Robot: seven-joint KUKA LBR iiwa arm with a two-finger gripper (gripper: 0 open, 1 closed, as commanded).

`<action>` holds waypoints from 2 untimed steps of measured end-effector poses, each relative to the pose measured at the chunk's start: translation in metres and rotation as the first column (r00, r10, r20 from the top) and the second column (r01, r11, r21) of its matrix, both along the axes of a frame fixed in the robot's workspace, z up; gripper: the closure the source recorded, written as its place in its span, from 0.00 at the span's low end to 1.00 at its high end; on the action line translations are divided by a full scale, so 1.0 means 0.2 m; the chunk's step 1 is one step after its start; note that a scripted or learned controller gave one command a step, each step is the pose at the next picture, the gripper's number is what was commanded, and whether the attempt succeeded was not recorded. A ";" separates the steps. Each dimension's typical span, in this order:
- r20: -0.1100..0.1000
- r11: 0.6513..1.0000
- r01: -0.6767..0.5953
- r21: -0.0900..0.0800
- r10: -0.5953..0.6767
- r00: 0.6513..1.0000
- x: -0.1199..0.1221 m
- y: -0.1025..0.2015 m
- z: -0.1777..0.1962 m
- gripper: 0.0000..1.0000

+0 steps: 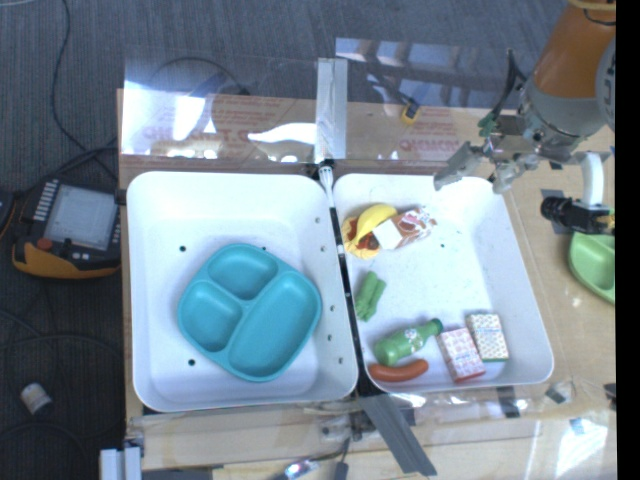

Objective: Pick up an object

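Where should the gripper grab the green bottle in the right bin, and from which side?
Probably from above, across the green bottle's body, the fingers closing on its long sides. It lies flat and slanted, cap toward the upper right, so the wide middle gives more hold than the narrow neck. The red sausage lies close below and a patterned box to its right, so keep to the middle.

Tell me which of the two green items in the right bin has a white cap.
The green bottle near the front, lying on its side above the red sausage. The other green piece is plain, capless.
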State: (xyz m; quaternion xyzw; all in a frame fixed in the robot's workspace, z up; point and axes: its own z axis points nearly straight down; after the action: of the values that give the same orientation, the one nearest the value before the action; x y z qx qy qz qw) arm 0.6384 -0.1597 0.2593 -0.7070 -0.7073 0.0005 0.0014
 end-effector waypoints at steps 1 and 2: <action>0.000 0.980 -0.197 0.000 0.197 0.980 -0.34 0.09 -0.42 0.00; 0.000 0.961 -0.276 -0.001 0.276 0.961 -0.40 -0.25 -0.55 0.00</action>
State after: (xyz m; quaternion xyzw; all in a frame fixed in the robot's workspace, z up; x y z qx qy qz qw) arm 0.5585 -0.2088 0.1493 -0.6014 -0.7990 0.0010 0.0009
